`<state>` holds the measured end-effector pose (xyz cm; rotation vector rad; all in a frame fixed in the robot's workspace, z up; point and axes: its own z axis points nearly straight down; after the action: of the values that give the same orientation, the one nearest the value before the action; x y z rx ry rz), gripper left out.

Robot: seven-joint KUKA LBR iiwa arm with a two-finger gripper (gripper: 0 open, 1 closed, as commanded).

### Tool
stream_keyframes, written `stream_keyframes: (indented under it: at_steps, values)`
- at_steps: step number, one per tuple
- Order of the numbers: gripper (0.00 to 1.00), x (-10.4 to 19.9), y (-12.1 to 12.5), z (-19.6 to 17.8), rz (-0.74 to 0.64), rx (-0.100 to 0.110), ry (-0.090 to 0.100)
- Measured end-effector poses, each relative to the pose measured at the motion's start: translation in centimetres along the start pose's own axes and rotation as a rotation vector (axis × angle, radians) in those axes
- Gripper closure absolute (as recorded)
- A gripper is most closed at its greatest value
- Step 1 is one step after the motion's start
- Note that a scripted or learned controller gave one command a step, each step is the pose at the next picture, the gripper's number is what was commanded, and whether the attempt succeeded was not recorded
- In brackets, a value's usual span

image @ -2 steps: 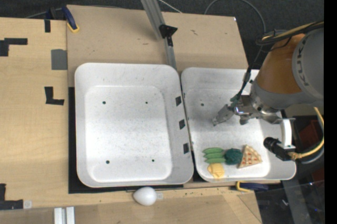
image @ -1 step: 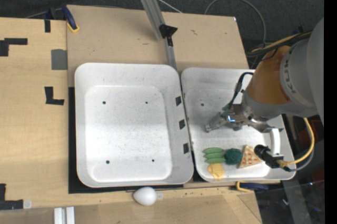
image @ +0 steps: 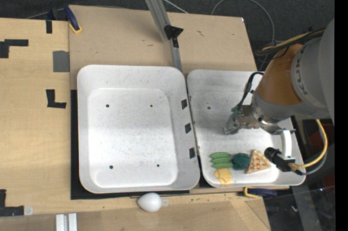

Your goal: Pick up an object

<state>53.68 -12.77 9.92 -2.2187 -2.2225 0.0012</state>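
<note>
Grey two-finger gripper (image: 235,125), grip state unclear, hovers low in the right white bin (image: 217,88), above green pods (image: 220,158) for picking.

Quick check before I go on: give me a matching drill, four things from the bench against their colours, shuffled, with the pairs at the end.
Things:
1. egg
2. pea pods
3. pizza slice
4. clamp

Colours:
A. green
B. blue and yellow
C. white
D. tan with red spots

Pairs: 1-C, 2-A, 3-D, 4-B

The pea pods and pizza slice lie at the near edge of the right bin; the egg sits outside on the bench, in front of the left bin; the clamp is at the board's far left corner.
</note>
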Motion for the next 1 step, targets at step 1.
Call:
stream_keyframes:
  at_steps: [1]
  values:
    - [1.0, -0.29, 0.01, -4.22, 0.001, -0.004, -0.001]
